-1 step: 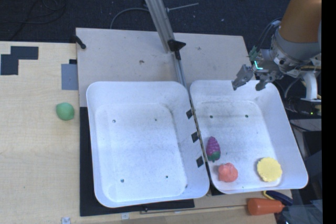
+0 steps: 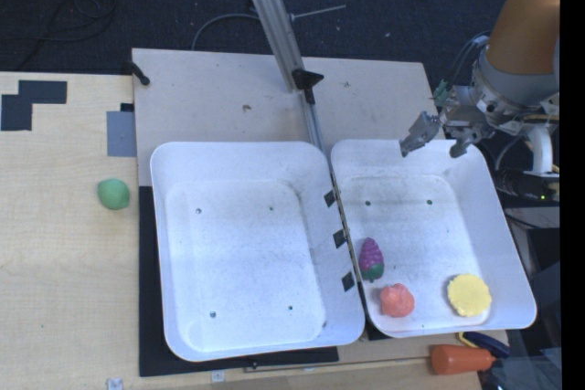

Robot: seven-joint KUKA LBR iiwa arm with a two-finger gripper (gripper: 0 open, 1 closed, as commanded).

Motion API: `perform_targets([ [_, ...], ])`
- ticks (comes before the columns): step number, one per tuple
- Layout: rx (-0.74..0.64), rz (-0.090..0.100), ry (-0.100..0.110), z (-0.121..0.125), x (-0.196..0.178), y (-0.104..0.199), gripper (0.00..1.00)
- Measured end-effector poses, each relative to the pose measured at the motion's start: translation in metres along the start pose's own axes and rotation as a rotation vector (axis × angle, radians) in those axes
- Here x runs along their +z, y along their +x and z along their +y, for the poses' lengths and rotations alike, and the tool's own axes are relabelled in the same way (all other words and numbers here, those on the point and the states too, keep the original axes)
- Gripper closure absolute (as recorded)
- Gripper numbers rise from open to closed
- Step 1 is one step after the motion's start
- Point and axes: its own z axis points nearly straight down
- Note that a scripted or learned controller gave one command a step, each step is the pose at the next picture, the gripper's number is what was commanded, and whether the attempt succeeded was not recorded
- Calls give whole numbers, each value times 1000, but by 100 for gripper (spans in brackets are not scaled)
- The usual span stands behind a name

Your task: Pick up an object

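Gripper hovering over the right bin's far edge, jaws spread and holding nothing, with the purple toy, red toy and yellow disc near the front edge — best to centre over one, then descend straight.

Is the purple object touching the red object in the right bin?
Apart. The camera view shows white bin floor between the purple object and the red object, which lies lower and to its right.

I see three small toys lying near the front of the right bin, the left bin beside it, and a ball left of both.
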Motion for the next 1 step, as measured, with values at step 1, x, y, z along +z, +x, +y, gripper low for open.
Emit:
perform_targets([
  [1,0,0,3,-1,42,1,0],
])
